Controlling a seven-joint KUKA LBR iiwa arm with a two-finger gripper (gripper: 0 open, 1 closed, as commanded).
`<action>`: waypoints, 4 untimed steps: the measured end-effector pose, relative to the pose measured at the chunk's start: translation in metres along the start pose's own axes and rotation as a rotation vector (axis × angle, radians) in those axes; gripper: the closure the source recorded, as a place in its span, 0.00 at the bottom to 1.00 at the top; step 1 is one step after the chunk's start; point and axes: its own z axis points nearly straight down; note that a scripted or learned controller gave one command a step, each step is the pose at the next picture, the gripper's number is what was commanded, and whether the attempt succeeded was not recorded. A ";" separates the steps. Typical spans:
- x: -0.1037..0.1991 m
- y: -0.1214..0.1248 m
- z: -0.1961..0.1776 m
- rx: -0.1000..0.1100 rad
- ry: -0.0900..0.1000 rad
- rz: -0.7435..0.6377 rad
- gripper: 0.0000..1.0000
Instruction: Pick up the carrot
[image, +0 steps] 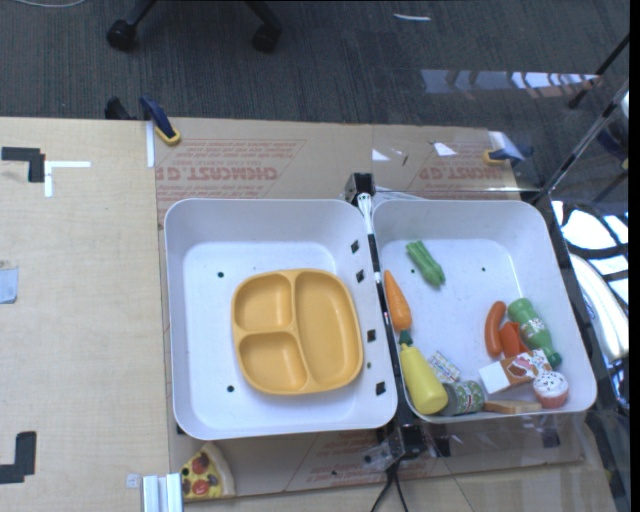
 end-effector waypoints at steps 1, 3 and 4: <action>0.000 0.000 0.000 0.000 0.000 0.000 0.00; -0.010 0.008 0.007 -0.002 0.003 0.005 0.00; 0.005 -0.013 0.006 -0.004 0.006 0.002 0.00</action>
